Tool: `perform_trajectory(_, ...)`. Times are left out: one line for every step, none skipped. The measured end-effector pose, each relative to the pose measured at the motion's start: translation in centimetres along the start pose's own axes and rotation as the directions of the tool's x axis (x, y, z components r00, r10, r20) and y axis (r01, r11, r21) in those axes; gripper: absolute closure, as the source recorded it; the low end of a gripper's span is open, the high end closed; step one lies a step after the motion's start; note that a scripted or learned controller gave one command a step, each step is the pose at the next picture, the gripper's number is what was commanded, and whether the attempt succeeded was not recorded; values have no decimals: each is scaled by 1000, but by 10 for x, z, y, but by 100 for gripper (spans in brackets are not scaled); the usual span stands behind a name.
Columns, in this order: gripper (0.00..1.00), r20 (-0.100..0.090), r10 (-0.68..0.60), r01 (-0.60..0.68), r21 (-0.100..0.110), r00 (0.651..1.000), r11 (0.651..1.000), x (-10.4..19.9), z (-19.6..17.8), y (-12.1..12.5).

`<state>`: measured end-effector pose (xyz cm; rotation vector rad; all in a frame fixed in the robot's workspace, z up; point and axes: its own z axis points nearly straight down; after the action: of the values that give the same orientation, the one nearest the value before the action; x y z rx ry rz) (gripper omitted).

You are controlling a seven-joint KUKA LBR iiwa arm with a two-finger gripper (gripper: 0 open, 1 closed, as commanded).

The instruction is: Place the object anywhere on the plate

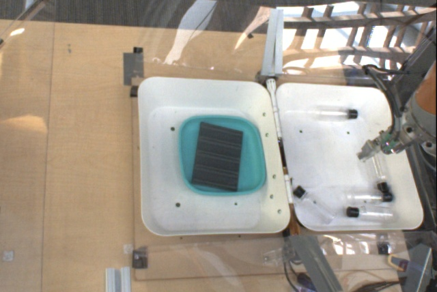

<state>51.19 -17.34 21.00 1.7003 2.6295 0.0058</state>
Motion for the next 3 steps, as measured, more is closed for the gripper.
perform_trajectory(0, 0, 0, 0, 0, 1000, 1000, 0, 0, 0)
perform_trajectory(0, -1, -45, 45, 1, 999, 999, 11, 118, -21)
perform_trajectory(100, 8, -46, 46, -8, 999, 999, 9, 106, -17)
